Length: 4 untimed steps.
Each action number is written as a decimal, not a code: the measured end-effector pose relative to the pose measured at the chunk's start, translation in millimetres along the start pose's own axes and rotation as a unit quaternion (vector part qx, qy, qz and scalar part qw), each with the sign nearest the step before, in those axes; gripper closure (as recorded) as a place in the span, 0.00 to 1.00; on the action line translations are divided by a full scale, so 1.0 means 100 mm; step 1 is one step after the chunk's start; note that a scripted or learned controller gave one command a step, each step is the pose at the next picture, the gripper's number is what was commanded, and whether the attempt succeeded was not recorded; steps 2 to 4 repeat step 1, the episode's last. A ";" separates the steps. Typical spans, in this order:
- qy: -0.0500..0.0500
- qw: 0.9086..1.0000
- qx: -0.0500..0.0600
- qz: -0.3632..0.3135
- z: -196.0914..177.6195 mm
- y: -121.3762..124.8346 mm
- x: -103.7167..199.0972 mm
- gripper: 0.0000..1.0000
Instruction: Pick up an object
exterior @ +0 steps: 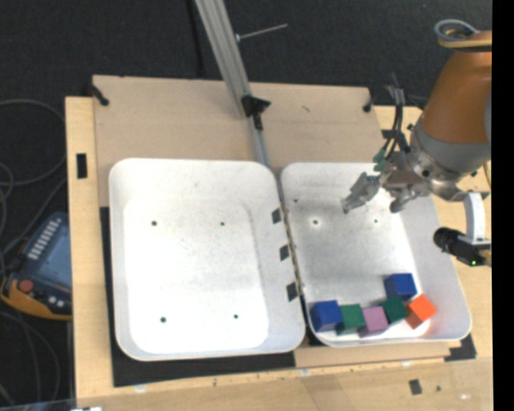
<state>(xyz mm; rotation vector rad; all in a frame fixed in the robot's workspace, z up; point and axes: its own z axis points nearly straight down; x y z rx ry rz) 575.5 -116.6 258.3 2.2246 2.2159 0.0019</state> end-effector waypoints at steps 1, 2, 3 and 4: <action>-0.001 1.000 -0.001 -0.002 0.07 0.41 -0.41 0.00; -0.001 1.000 -0.001 -0.002 0.07 0.41 -0.41 0.00; -0.001 1.000 -0.001 -0.002 0.07 0.41 -0.41 0.00; -0.001 1.000 -0.001 -0.002 0.07 0.41 -0.41 0.00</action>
